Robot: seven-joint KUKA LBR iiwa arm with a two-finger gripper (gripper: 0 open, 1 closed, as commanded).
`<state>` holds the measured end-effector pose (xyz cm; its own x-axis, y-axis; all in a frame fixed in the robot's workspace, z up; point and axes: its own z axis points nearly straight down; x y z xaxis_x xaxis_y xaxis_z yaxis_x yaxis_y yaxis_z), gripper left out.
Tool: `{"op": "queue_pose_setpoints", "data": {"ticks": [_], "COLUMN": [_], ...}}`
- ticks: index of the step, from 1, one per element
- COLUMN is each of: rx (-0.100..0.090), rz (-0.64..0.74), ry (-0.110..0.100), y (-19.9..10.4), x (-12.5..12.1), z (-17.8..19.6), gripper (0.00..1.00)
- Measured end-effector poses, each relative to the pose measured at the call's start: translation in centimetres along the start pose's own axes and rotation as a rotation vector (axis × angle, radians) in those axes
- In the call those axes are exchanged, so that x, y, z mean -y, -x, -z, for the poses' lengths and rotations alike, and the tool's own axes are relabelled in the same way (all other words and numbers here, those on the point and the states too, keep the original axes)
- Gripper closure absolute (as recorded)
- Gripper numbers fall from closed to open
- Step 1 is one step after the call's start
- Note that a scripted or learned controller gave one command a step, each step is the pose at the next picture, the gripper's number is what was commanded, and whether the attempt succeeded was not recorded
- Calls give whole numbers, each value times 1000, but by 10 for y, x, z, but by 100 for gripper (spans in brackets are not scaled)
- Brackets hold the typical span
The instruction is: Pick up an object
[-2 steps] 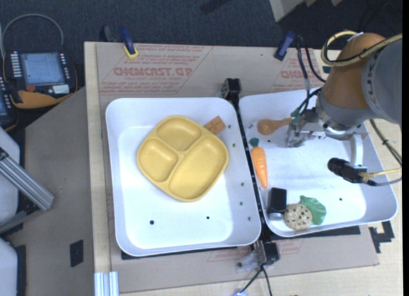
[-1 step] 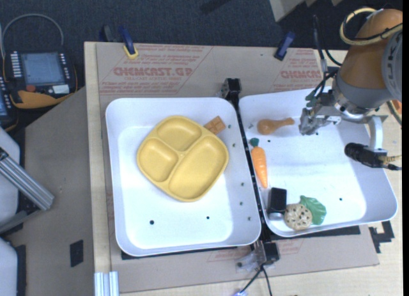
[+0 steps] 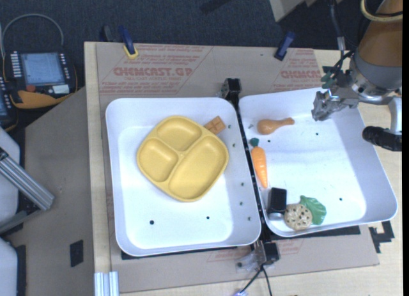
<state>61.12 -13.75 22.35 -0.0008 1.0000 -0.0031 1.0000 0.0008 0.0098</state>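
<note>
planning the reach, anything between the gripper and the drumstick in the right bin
No. In the camera view, bare white bin floor separates the gripper from the drumstick.

My arm (image 3: 383,39) comes in at about two o'clock, and its most striking part is a broad orange band with a smooth, rounded, slightly glossy surface. Below that band my wrist turns pale grey, a short cylindrical collar with a lighter rim. My gripper (image 3: 323,106) sits toward nine o'clock from the wrist, a small cluster of dull metal parts, grey and silvery, with dark gaps between them. A thin dark cable loops along my wrist near the gripper's mounting. A black rounded piece juts out at four o'clock.
</note>
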Motion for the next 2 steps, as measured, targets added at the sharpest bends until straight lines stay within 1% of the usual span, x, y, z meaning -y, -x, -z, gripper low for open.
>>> {"op": "queue_pose_setpoints", "data": {"ticks": [1, 2], "rx": [-1, -6], "rz": [0, 4], "ry": [-4, -14], "y": [0, -54], "x": [-1, 13], "z": [29, 16], "gripper": [100, 100]}}
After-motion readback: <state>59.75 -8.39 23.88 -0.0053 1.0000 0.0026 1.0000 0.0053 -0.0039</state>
